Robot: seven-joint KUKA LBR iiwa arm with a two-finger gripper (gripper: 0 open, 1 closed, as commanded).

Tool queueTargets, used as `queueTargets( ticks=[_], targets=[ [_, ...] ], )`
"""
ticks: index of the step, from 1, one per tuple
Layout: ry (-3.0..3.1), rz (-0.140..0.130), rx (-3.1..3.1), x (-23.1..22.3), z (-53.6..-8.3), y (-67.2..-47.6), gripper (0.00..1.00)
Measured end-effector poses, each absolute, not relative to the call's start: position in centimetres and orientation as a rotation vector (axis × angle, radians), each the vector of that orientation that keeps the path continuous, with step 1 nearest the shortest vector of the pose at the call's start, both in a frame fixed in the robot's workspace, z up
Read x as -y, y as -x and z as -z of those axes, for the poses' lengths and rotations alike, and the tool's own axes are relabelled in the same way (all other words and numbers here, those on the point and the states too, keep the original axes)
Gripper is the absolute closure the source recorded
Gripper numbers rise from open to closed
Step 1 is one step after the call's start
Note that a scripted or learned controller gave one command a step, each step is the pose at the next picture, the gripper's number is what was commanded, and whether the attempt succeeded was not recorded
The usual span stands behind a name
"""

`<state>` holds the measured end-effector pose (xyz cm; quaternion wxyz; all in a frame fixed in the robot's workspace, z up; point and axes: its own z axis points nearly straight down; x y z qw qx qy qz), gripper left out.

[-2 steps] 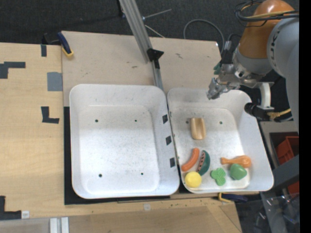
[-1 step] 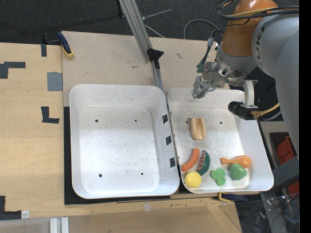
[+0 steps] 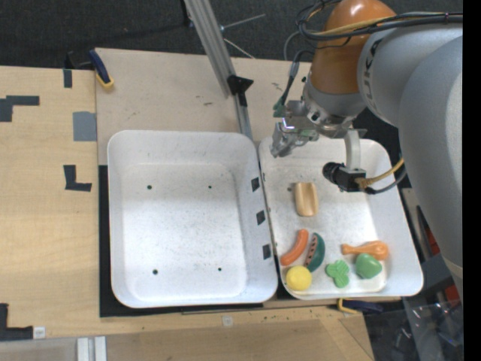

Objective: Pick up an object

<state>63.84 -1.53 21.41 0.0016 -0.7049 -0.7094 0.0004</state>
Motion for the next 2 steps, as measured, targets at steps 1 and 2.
queueTargets(
  ticks=[1, 2],
  targets=[
    [2.213, 0.002, 2.228, -3.4, -22.8, -63.7, 1.0],
    [2.213, -0.003, 2.226, -8.2, -21.9, -63.3, 1.0]
  ],
)
